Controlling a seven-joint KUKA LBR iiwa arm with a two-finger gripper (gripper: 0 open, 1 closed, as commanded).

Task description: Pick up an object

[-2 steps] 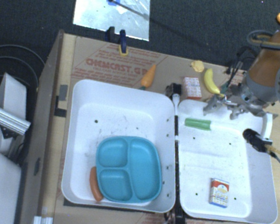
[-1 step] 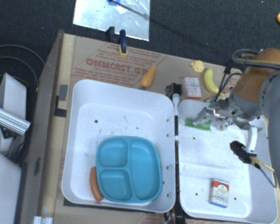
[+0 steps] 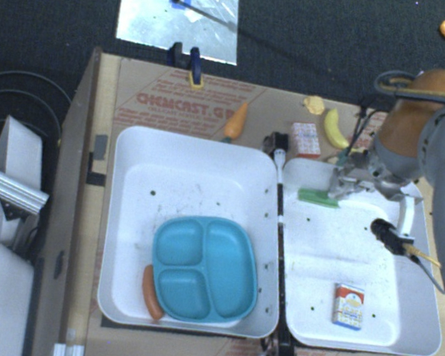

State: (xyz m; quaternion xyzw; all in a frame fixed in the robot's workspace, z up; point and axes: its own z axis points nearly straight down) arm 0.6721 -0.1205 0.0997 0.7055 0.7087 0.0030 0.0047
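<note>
Two white bins on bench. My claw [image 3: 341,184] low at upper left of right bin [image 3: 407,339], over green flat piece [image 3: 318,197]; contact unclear. Small box [image 3: 348,306] lower right. Blue tray [image 3: 204,268], left bin [image 3: 126,224].

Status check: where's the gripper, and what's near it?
Gripper low in right bin's far corner. Flat green piece directly beneath. Nothing visibly held.

Glossy white plastic bins [image 3: 209,158], smooth matt blue plastic tray [image 3: 204,268], brown cardboard underlay [image 3: 176,102], shiny metal sheet [image 3: 182,6]
</note>
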